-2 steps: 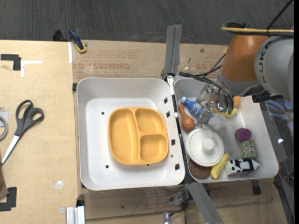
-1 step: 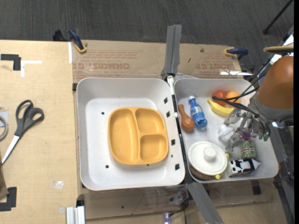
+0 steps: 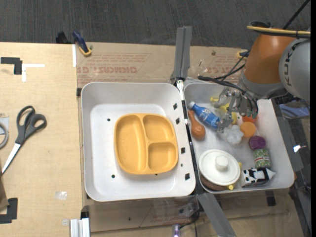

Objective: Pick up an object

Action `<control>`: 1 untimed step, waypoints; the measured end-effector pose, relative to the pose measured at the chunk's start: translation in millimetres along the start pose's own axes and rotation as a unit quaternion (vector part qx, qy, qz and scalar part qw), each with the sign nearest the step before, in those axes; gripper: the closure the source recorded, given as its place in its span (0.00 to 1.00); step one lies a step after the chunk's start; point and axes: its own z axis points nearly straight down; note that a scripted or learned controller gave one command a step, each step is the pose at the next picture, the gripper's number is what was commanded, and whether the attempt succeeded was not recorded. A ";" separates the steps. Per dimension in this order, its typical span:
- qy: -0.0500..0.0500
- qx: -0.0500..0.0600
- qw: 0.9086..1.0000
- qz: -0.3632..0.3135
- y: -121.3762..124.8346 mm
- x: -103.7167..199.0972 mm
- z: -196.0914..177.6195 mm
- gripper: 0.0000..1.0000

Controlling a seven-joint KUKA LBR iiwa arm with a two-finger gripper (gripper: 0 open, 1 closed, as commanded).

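Observation:
My gripper (image 3: pixel 228 116) hangs low over the back middle of the right bin (image 3: pixel 279 181), under the arm's orange band (image 3: pixel 261 58). Its tip is just right of a blue and clear bottle (image 3: pixel 205 115) lying on its side, and just above a crumpled clear plastic piece (image 3: pixel 233 135). An orange ball (image 3: pixel 248 128) lies close to its right. Nothing shows as lifted off the bin floor.
The right bin also holds a brown-orange egg shape (image 3: pixel 198 130), a white lidded bowl (image 3: pixel 219 167), a purple item (image 3: pixel 256 142), a green can (image 3: pixel 261 158) and a black and white cow figure (image 3: pixel 257 176). A yellow divided plate (image 3: pixel 146 143) lies in the left bin (image 3: pixel 94 132). Scissors (image 3: pixel 23 127) lie on the bench at left.

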 end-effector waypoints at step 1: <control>-0.003 0.001 1.000 -0.001 0.4 -1.8 -11.4 1.00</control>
